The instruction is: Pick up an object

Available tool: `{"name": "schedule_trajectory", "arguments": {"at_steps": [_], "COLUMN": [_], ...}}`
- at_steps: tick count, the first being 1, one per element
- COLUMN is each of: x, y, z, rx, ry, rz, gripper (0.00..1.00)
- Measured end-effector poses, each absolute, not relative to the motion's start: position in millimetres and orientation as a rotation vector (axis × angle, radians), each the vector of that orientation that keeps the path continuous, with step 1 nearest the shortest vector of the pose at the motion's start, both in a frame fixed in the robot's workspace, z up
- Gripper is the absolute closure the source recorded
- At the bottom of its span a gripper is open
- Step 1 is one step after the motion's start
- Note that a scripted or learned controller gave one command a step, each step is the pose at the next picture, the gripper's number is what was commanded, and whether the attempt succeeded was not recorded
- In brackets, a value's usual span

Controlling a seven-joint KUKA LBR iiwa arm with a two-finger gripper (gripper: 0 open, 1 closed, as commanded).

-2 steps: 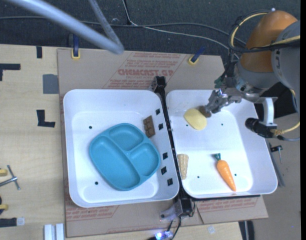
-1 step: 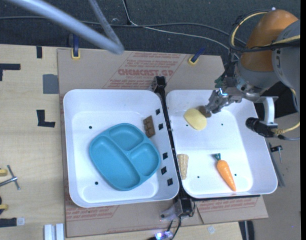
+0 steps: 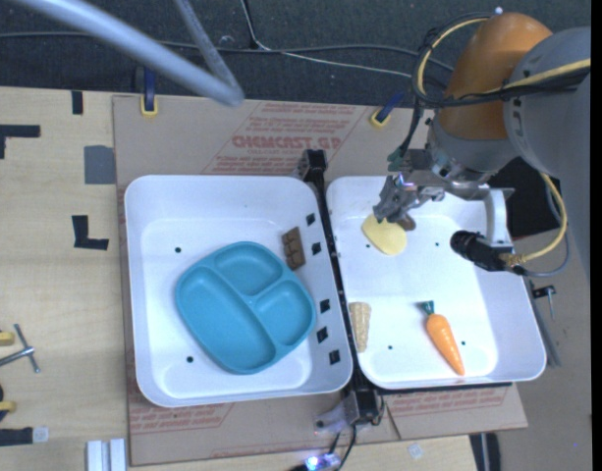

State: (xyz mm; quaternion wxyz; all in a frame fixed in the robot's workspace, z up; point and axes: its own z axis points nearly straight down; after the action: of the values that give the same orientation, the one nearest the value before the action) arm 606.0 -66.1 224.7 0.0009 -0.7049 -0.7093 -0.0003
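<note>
The gripper (image 3: 399,211) hung over the yellow piece (image 3: 384,235); its jaw state was unclear. Descending off-centre could nudge it away.

Blue tray (image 3: 244,305) fills left bin (image 3: 143,204); right bin's (image 3: 512,292) middle open.

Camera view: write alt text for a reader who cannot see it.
The grey arm's gripper hangs over the right white bin, right above a pale yellow object. The same bin holds a toy carrot and a beige piece. The left white bin holds a blue divided plate and a small brown piece.
</note>
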Motion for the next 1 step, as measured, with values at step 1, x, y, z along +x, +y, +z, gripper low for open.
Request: {"name": "schedule_trajectory", "arguments": {"at_steps": [1], "x": [591.4], "y": [-17.9], "z": [220.9], "rx": [-2.213], "ry": [-2.226], "rz": [0.002], "gripper": [1.0]}}
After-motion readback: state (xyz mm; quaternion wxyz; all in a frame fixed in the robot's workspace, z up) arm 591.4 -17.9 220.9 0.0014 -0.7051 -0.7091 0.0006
